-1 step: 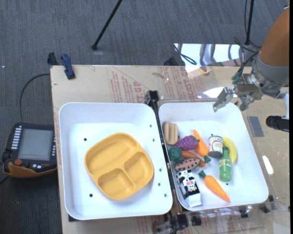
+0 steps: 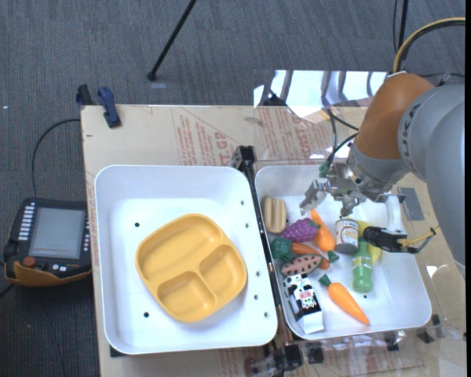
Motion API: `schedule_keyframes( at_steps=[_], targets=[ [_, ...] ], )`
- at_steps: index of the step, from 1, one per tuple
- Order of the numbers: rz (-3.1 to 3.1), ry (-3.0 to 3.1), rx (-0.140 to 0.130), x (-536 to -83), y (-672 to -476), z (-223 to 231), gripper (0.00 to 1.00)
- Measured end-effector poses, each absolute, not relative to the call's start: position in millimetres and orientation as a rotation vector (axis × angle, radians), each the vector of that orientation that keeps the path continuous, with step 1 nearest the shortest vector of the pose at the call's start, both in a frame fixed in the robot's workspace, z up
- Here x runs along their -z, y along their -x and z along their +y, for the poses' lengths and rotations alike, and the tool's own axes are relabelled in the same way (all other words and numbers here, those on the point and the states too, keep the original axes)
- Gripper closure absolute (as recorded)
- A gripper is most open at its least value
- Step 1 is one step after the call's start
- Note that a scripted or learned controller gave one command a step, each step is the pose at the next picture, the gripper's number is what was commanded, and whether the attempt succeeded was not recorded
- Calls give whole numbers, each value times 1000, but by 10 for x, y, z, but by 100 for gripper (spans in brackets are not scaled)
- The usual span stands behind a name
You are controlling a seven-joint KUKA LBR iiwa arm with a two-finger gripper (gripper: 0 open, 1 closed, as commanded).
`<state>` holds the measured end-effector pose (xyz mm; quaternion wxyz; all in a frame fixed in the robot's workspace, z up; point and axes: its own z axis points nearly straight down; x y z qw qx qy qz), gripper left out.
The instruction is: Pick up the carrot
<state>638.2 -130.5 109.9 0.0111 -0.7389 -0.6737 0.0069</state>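
A carrot (image 2: 349,303), orange with a green top, lies near the front of the right bin (image 2: 408,309). A second, smaller orange carrot-like piece (image 2: 323,231) lies in the middle of the pile of toy food. My gripper (image 2: 330,203) hangs over the back part of the right bin, just above that smaller piece. Its fingers are spread apart with nothing between them. The larger carrot is well in front of the gripper and apart from it.
The right bin also holds purple grapes (image 2: 301,229), a bread roll (image 2: 274,213), a green bottle (image 2: 363,269), a small can (image 2: 346,232), a milk carton (image 2: 304,300) and a watermelon slice (image 2: 301,265). A yellow divided plate (image 2: 191,266) lies in the left bin (image 2: 118,203).
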Motion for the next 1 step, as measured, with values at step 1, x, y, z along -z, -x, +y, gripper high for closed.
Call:
schedule_keyframes(
  at_steps=[1],
  targets=[
    [-1817,2549,-9,-852,-5949,-1173,0]
  ],
)
